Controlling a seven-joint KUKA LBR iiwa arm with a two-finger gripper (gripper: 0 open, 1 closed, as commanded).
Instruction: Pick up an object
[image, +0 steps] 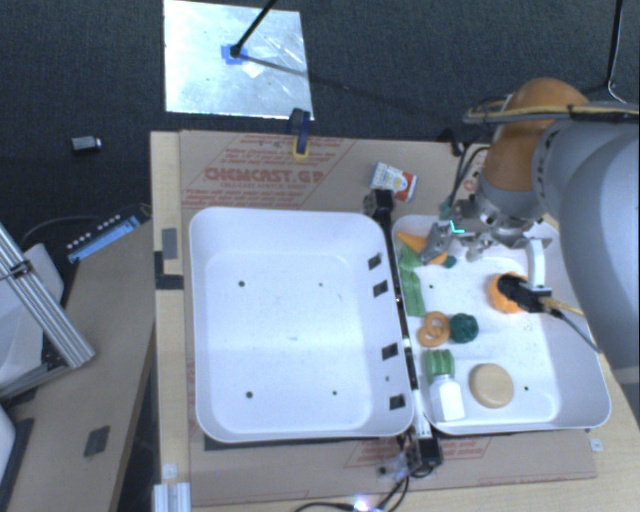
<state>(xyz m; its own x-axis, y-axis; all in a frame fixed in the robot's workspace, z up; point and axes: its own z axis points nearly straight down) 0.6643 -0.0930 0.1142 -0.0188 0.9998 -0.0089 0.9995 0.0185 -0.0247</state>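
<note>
Picking cleanly depends on choosing one item in the right bin: the orange ring and dark green ball lie just beside each other, the tan disc sits more apart. The claw hovers over the bin's far left corner; whether it is apart or together cannot be told. The disc looks the safer target.

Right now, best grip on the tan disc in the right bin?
Probably across the tan disc at its rim, from straight above. It lies flat and round, so any diameter would likely do. Set the fingers along the bin's length: the white bottle sits close on its left, and the bin wall runs just below it.
</note>
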